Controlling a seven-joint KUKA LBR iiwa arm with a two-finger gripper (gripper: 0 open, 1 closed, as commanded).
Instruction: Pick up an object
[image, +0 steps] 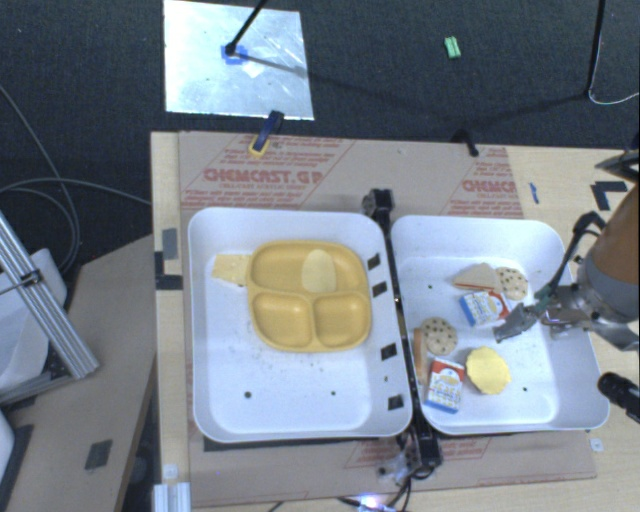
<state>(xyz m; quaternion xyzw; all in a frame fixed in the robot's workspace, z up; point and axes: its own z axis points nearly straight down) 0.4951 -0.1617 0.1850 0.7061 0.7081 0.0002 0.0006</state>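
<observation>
One pincer we see low in the right bin, near its right edge; whether it grips anything, we cannot tell. Beside it lies the small carton, long axis left-right.

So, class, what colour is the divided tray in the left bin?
Yellow tray, camera view.

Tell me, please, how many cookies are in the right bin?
2. One cookie lies near the bin's back, beside the sandwich wedge; the other cookie lies near the left wall, above the small carton. The arm may hide more.
</observation>
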